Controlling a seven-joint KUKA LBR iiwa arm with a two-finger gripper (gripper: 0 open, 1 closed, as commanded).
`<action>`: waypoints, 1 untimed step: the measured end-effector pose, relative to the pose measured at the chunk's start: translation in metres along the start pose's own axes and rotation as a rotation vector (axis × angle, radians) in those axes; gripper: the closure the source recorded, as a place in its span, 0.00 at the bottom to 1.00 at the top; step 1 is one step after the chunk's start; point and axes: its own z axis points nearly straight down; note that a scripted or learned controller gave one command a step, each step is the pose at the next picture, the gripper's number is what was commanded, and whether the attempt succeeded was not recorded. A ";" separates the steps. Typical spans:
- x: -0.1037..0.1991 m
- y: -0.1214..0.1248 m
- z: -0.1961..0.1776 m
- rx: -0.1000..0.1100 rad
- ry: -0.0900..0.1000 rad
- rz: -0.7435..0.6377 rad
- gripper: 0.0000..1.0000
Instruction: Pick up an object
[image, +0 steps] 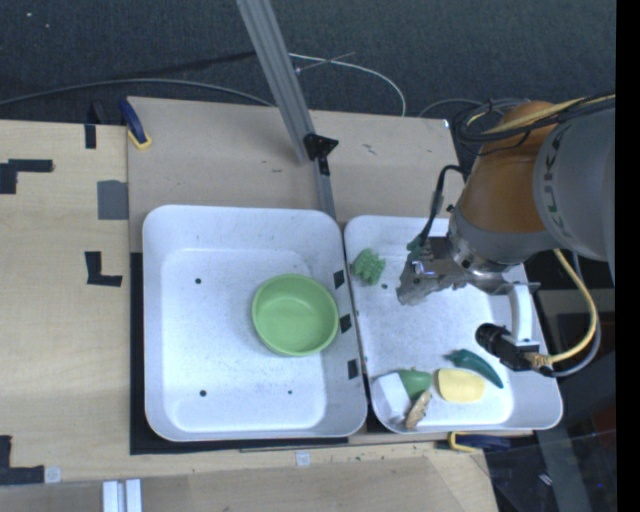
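Note:
My gripper (415, 287) hangs over the upper middle of the right bin (440, 330), its dark fingers pointing down and to the left. A small green bumpy object (368, 266) lies just left of it, near the bin's upper left corner, apart from the fingers. Along the bin's front edge lie a green and white piece (411, 382), a tan stick (418, 407), a yellow lemon-like object (460, 385) and a dark teal pepper shape (475, 365). Nothing shows between the fingers.
A green bowl (294, 314) sits in the left bin (200, 330), near its right side. A grey metal pole (285, 85) slants down to the divider between the bins. Cables and a black connector (497, 343) hang by the arm on the right.

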 end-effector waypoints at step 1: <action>0.060 0.000 0.006 0.001 0.001 -0.002 1.00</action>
